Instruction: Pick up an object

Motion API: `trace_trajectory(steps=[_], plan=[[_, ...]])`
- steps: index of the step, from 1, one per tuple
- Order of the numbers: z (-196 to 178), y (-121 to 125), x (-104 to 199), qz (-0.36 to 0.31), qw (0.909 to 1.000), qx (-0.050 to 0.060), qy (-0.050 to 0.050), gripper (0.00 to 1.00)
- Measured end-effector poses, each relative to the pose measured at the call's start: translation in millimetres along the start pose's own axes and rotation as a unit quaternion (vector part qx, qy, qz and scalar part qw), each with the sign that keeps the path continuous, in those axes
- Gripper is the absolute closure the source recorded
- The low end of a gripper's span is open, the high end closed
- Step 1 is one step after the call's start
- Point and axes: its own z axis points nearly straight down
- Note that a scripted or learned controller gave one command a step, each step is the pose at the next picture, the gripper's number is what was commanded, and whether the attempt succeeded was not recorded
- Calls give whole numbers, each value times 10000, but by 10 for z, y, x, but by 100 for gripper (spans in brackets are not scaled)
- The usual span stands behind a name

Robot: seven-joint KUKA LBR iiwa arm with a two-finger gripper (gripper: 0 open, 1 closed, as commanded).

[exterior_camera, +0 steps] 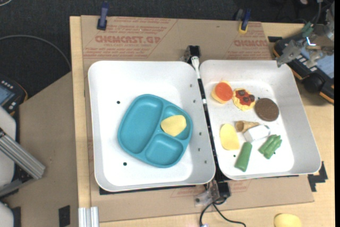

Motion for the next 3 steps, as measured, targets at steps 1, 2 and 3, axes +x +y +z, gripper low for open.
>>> trace_trajectory(steps=[1, 2, 3], plan=[[1459, -516, 602, -14, 9999, 92, 42, 0], [1902, -1133, 562, 20, 10000, 54, 19, 0], [1609, -1502, 1085, -12, 10000, 28, 25, 0]])
